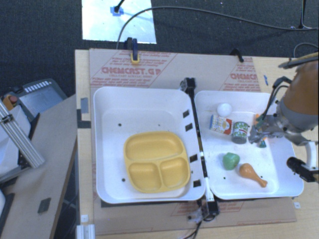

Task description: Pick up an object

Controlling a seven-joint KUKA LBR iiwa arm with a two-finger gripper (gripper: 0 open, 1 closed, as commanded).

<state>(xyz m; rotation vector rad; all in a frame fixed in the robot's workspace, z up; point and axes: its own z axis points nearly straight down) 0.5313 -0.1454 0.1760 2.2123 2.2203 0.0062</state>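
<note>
Far to the side of the end effector (259, 136), past the divider, we see the left bin (107, 108) on the table (84, 73) holding the yellow sectioned tray (157, 161), the biggest thing here and well out of harm's way. Around the end effector sits the right bin (284, 183), where the real risk lies: our arm (301, 101) hangs low over its far wall, and we cannot tell whether the end effector is wide or narrow, as the wrist blocks it. Just beside it stands the small can (240, 132), touching or nearly touching the small carton (220, 124); we judge a descent here could clip the can's rim and topple it into the carton. Below and nearer us lie the orange drumstick toy (252, 175) and the green pepper toy (230, 160), both rounded and likely to roll off a pinch. Beyond the carton sits the white ball (224, 109), smallest and most liable to skid away.
</note>
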